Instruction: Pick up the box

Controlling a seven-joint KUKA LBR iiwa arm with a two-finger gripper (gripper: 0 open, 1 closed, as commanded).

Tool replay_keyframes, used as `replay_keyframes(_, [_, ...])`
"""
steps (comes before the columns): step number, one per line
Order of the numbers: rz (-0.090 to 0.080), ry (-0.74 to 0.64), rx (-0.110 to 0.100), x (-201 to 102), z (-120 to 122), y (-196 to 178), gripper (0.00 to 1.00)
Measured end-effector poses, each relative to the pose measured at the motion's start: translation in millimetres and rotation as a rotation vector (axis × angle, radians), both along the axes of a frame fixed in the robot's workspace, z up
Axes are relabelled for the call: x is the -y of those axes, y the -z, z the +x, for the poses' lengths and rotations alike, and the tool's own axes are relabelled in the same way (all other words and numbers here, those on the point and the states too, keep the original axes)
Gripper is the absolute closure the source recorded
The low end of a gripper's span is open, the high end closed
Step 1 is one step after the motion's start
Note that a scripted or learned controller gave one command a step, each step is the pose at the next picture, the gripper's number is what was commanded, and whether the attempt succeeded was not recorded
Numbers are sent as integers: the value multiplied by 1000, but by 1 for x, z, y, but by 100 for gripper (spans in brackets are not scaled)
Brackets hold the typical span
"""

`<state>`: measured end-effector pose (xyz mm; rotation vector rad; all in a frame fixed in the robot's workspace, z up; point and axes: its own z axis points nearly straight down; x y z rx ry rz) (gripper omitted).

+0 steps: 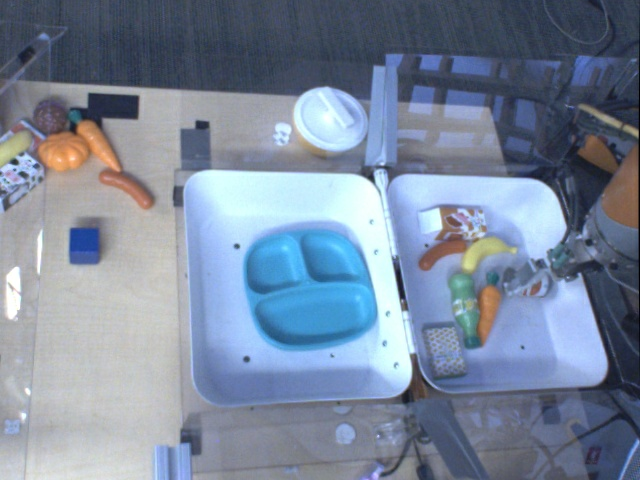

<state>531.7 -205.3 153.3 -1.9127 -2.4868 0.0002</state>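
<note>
So far, the box (456,221) is not picked up. It is seen lying flat near the back of the right bin (570,368), a small white and orange carton, and nothing is touching it. The gripper (528,280) is held low over the middle of that bin, reaching in from the right side, well apart from the box. Whether the gripper is apart or together cannot be told (it is small and blurry here), and nothing can be seen held in it. Almost all of the job is judged to be left: the box must be reached, gripped and lifted.

Other toys are crowded between the gripper and the box. A yellow banana (484,251) and a red sausage (440,255) are lying just in front of the box. A green bottle (463,308) and a carrot (488,311) are set side by side near the gripper, and a speckled packet (444,349) is resting at the front. These could be bumped or grabbed by mistake.

A blue plate (310,288) is placed in the left bin (215,368).
</note>
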Motion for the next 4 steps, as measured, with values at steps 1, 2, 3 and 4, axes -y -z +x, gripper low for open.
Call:
replay_keyframes(1, [-4, -150, 13, 1, 35, 65, 0])
replay_keyframes(2, [-4, -150, 16, 0, 37, 54, 100])
replay_keyframes(3, [-4, -150, 16, 0, 37, 54, 0])
replay_keyframes(4, [-4, -253, 9, 2, 74, 66, 0])
